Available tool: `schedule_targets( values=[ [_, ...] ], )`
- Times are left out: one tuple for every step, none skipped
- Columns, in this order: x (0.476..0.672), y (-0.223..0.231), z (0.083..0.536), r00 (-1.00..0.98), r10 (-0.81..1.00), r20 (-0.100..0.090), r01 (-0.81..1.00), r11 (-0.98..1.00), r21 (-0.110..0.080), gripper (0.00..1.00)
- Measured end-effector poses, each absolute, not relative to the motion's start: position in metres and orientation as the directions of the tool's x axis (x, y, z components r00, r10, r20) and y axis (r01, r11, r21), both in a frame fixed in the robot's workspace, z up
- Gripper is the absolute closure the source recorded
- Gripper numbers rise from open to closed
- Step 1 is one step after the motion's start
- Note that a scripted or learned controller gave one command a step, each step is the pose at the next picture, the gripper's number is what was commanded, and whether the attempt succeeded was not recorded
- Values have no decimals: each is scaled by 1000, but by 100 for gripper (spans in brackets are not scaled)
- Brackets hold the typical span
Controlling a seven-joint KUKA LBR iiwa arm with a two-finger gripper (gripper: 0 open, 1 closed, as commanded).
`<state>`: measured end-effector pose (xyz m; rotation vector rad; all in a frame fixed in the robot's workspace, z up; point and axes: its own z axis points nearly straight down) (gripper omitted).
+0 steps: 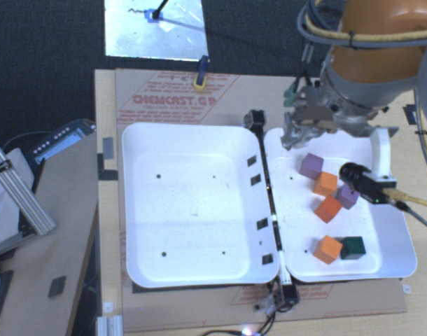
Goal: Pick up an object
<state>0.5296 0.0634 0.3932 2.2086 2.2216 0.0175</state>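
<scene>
Right bin, near end: near orange block and dark green block side by side, close together, with the green one on the right. Touching or not, can't tell.

Further in, a loose cluster mid-bin:
- red-orange block
- small purple block, just right of and behind it, partly hidden by the robot
- far orange block, just behind the red-orange block
- large purple block, at the far orange block's far-left corner, about touching it

All six blocks lie on the bin floor.

Gripper hangs over the far-left part of the right bin, just beyond the large purple block and apart from every block. Released or clenched: cannot tell from this angle. The grey arm with its orange band fills the top right.

Left bin sits beside the right bin, their rims meeting along the middle seam. Black clips are spaced along that seam.

Both bins rest on a cardboard sheet with red print. At the cardboard's far edge is a small yellow-and-blue item. Beyond it a shiny silver sheet lies on a dark surface.
</scene>
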Motion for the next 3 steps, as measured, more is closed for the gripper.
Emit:
schedule_targets(
  values=[
    [544, 156, 540, -14, 1000, 8, 1000, 14, 19, 100],
    [482, 240, 459, -15, 1000, 0, 1000, 15, -7, 100],
    [551, 233, 465, 1, 1000, 0, 1000, -1, 3, 100]
  ],
)
